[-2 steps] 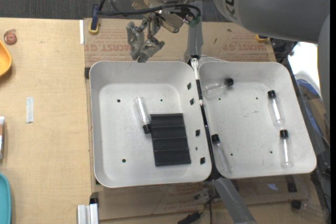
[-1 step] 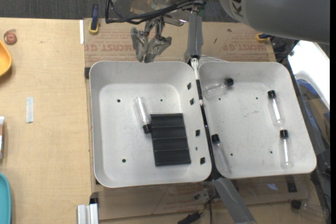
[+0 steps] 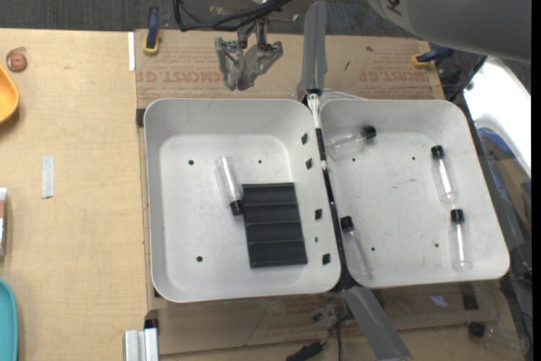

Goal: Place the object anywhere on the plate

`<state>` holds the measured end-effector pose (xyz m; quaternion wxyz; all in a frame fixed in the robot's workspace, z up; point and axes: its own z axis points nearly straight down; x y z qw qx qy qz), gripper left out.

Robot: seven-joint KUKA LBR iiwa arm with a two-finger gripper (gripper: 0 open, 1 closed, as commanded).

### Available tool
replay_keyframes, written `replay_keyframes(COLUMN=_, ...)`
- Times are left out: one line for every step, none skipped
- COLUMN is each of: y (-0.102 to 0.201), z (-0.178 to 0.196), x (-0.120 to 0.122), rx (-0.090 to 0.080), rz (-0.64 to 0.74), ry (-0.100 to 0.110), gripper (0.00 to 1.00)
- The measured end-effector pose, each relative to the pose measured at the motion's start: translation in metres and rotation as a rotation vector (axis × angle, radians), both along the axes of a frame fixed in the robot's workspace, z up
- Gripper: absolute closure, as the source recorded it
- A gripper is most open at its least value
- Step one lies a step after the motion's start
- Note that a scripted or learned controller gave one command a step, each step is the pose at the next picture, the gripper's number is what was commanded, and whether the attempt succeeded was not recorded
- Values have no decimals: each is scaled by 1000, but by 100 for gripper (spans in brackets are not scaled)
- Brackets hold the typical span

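Note:
A black ribbed plate (image 3: 275, 226) lies flat in the left bin (image 3: 173, 182), toward its front right. A clear tube with a black cap (image 3: 228, 182) lies on the bin floor just left of the plate's back corner, with its cap end touching the plate's edge. My gripper (image 3: 245, 72) hangs high over the cardboard behind the left bin's back rim, well away from the tube and the plate. Nothing hangs beneath it.
The right bin (image 3: 397, 182) holds several more clear capped tubes: one near its back left (image 3: 351, 141), two along its right side (image 3: 443, 175) (image 3: 459, 239), one by its left wall (image 3: 353, 248). A ridge divides the bins. A wooden table lies left.

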<state>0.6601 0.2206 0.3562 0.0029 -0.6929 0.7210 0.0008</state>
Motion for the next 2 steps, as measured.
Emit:
replay_keyframes(y=5, z=-33, x=0, rx=-1, rz=176, ry=2, gripper=100)
replay_keyframes(y=8, z=-54, x=0, rx=-1, rz=316, ry=1, gripper=100)
